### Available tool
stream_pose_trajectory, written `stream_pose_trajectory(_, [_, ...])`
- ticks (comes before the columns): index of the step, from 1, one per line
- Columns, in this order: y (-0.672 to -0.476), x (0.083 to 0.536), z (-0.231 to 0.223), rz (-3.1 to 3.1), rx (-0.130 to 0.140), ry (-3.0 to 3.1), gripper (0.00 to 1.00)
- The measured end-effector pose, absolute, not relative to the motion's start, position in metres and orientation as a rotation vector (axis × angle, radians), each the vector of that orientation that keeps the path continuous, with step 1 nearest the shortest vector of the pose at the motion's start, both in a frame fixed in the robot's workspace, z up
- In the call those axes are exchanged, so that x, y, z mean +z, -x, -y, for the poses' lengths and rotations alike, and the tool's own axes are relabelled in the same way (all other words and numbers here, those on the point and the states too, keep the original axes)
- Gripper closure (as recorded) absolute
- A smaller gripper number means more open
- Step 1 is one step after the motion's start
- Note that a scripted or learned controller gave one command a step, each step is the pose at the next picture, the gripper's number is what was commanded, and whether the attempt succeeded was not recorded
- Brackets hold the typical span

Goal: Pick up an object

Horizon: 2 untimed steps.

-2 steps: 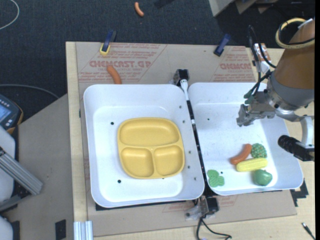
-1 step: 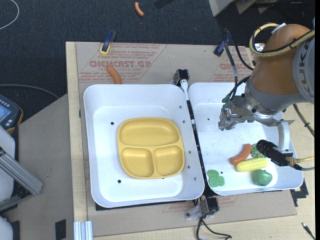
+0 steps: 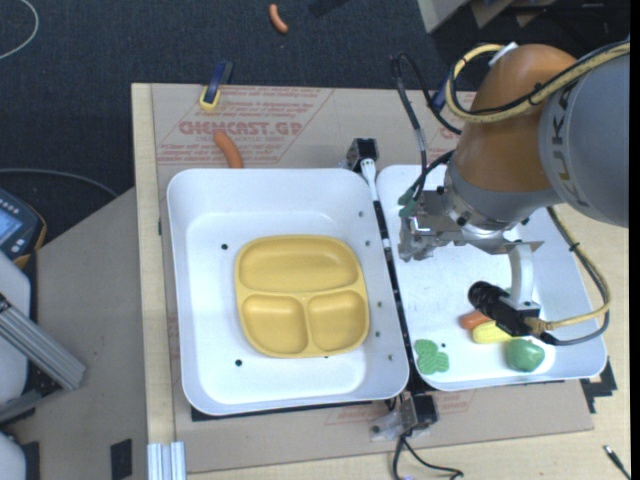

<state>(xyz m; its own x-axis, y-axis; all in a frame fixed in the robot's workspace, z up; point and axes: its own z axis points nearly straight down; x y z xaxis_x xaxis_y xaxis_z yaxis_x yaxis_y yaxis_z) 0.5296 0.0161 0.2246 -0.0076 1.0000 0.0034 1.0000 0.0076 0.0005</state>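
Note:
The right bin holds a few small toys along its near edge: a flat green leafy piece, a round green piece, a yellow piece and a small orange piece. My gripper hangs over the left part of the right bin, close to the wall between the two bins. It is above and to the left of the toys, apart from them. Nothing shows in its grasp. The big orange and grey wrist hides the far part of the right bin.
A yellow divided plate lies in the middle of the left bin. An orange sausage-shaped toy and a blue and yellow clamp rest on the cardboard behind the bins. Another orange toy lies on the dark floor.

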Motion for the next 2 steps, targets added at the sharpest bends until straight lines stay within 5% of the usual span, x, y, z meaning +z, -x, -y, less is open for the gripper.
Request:
stream_pose_trajectory(1, [-0.528, 0.216, -0.06, 2.224, 0.002, 2.213, 1.0])
stream_pose_trajectory(2, [-0.527, 0.235, -0.056, 2.224, -0.004, 2.222, 1.0])
